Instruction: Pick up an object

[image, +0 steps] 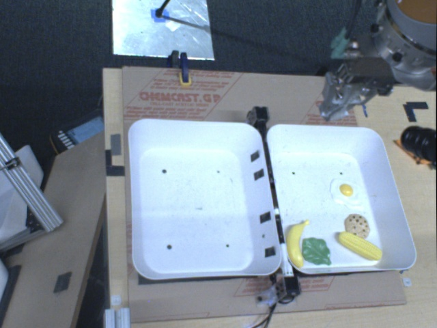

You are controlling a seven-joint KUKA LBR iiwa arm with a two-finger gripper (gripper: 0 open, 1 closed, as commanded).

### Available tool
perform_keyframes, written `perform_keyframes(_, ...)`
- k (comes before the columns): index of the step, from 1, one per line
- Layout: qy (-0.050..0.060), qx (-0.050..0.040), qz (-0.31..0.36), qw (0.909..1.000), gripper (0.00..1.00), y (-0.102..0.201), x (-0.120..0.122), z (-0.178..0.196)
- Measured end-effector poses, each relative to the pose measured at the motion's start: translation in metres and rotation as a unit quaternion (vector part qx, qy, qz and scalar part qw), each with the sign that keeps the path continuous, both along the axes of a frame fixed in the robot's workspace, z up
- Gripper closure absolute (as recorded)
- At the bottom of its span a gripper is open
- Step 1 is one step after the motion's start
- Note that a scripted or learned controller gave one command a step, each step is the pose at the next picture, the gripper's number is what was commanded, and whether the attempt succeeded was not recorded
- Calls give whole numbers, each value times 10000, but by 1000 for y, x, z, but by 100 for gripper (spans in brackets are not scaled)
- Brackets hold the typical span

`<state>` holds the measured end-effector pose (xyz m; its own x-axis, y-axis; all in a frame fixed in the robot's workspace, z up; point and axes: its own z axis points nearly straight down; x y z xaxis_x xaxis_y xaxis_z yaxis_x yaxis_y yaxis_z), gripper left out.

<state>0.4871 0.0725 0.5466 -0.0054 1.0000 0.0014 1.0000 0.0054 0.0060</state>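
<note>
The gripper [339, 101] is seen raised beyond the right bin's [307, 142] far rim, its finger state impossible to tell; nothing is picked yet, with banana [295, 243], corn [360, 246] and cookie [356, 224] left inside

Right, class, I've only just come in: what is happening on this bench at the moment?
A grey robot arm reaches in from the right, its gripper hanging above the far rim of the right bin, with nothing seen in its hold. Its job is to pick up an object. The right bin holds a fried egg, a cookie, a corn cob, a banana and a green leaf, all near its front.
</note>
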Motion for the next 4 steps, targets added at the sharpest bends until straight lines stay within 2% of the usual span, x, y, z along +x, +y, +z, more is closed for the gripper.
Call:
perform_keyframes(1,27,6,55,10000,100,122,-2,-13)
perform_keyframes(2,12,-9,-32,10000,100,122,104,-13)
perform_keyframes(4,-4,5,-19,10000,100,123,101,11)
